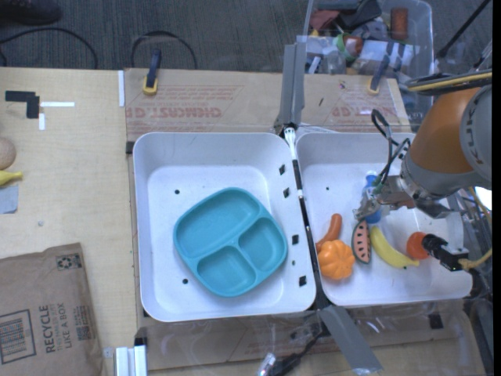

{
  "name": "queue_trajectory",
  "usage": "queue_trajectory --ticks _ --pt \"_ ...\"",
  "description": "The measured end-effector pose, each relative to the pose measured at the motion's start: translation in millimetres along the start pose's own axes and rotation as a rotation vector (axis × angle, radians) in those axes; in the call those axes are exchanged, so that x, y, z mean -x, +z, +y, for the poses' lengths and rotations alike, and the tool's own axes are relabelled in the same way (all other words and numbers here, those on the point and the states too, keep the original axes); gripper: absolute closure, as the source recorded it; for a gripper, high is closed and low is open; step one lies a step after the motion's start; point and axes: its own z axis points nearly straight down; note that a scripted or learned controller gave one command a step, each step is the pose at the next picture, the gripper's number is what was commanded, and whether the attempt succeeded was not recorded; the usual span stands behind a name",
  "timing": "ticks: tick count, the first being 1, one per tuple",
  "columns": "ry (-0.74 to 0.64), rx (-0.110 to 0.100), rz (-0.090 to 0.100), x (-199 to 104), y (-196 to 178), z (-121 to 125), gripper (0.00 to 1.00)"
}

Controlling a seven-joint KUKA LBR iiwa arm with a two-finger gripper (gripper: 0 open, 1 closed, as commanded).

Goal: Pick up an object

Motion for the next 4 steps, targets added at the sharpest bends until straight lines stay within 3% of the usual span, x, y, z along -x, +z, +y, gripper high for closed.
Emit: queue_trajectory --ticks 1,2,3,4 --pt "0.172 0.001 -0.002 -50.5 -91.5 29.9 1.0" --pt "0.395 0.0 -0.003 -99.4 -117.1 74.5 1.0" --pt "-0.035 0.003 -0.003 -28.1 -173.2 90.4 1.0" --pt "0.048 0.0 -0.002 -44.0 -202.0 59.4 1.0"
